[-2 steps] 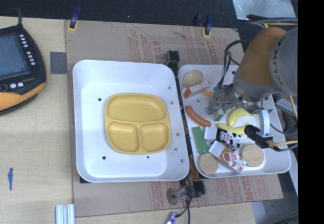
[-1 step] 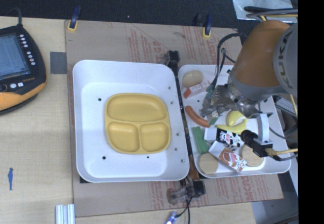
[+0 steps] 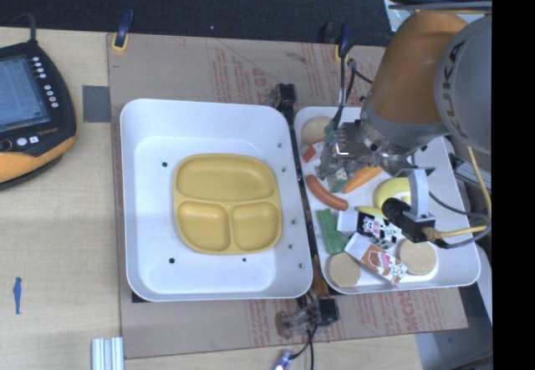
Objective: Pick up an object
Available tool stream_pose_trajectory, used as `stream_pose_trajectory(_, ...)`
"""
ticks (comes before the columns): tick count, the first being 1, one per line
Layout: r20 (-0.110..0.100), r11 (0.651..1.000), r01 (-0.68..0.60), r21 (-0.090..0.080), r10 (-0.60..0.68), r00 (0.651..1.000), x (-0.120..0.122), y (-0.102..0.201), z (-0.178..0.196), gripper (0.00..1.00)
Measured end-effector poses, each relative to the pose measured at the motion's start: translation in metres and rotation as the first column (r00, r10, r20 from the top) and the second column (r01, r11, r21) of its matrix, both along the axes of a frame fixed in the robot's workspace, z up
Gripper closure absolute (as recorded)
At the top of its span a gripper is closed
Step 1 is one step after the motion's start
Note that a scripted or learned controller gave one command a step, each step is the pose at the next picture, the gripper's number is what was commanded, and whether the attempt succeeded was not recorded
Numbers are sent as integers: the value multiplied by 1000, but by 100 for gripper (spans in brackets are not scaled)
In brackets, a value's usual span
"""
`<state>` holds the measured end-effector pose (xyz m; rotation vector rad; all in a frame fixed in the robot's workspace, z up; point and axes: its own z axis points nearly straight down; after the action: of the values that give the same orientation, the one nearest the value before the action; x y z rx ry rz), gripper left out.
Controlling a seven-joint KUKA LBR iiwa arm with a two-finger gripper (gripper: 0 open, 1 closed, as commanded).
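The right white bin holds several toy foods: a red sausage, an orange carrot, a green piece, a yellow fruit, a small printed carton and two tan round biscuits. My gripper hangs low over the far left part of this bin, just above the carrot and the sausage. The grey and orange arm hides much of the bin's far side.
The left white bin holds a yellow three-part plate. A black and white pack lies by the yellow fruit. A pale round piece sits at the right bin's far left corner. A teach pendant rests on the bench at far left.
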<state>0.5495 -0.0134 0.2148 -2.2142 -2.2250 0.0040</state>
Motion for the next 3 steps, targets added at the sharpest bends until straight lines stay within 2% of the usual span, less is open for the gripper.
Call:
stream_pose_trajectory(1, 0, 1000, 1, 1, -1, 1000, 23, 14, 22, 100)
stream_pose_trajectory(2, -1, 1000, 1, -2, -1, 1000, -10, -85, -20, 100)
stream_pose_trajectory(3, 0, 1000, 0, -1, 0, 1000, -10, -84, -20, 0)
